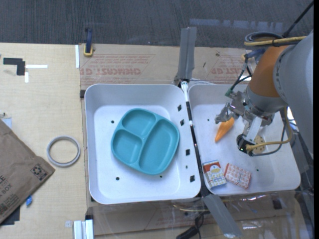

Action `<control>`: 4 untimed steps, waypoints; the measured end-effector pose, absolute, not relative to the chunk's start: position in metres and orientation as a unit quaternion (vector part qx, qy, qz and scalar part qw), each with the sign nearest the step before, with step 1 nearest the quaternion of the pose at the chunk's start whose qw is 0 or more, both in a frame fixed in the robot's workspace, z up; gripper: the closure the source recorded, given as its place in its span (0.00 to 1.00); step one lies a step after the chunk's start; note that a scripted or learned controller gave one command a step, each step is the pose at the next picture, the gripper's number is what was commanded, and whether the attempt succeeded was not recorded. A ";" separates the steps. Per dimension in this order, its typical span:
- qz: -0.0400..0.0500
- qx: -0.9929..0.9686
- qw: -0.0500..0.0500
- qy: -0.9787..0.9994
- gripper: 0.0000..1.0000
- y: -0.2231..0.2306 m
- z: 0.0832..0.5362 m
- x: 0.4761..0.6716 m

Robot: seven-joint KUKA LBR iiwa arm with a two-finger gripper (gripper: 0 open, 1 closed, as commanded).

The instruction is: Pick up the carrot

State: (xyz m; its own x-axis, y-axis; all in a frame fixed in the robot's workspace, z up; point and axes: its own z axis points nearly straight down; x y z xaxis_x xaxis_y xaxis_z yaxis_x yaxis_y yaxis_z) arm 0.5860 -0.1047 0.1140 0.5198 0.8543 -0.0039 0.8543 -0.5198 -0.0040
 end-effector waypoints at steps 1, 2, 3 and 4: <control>0.002 -0.786 0.001 -0.618 0.00 -0.096 0.091 0.593; 0.002 -0.787 0.001 -0.617 1.00 -0.098 0.099 0.593; 0.003 -0.787 0.002 -0.616 1.00 -0.099 0.108 0.593; 0.001 -0.712 0.000 -0.703 1.00 -0.052 0.217 0.520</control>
